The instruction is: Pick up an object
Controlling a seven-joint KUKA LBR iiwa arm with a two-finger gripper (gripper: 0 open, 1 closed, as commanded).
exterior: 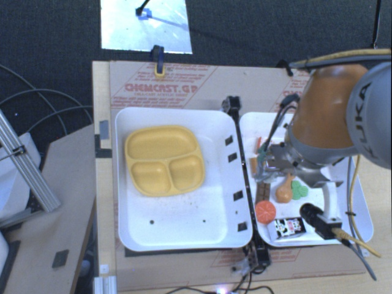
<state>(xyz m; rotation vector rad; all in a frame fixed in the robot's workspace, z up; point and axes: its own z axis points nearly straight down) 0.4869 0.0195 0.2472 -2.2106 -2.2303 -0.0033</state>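
My gripper (265, 168) hangs low over the left side of the right bin (365, 220), under the grey and orange arm. Just below it lies a brown bar (263, 192). To the right of that are a tan drumstick-shaped toy (284, 192) and a green piece (300, 190). A round red-orange piece (265, 211) lies nearer the front, with a black-and-white box (288, 227) beside it. A small red item (258, 144) peeks out behind the gripper. Nothing is visibly held.
The left bin (184, 225) holds a yellow divided plate (164, 160) in its back left part. A black divider with clips (240, 164) runs between the bins. The arm hides much of the right bin's back half.
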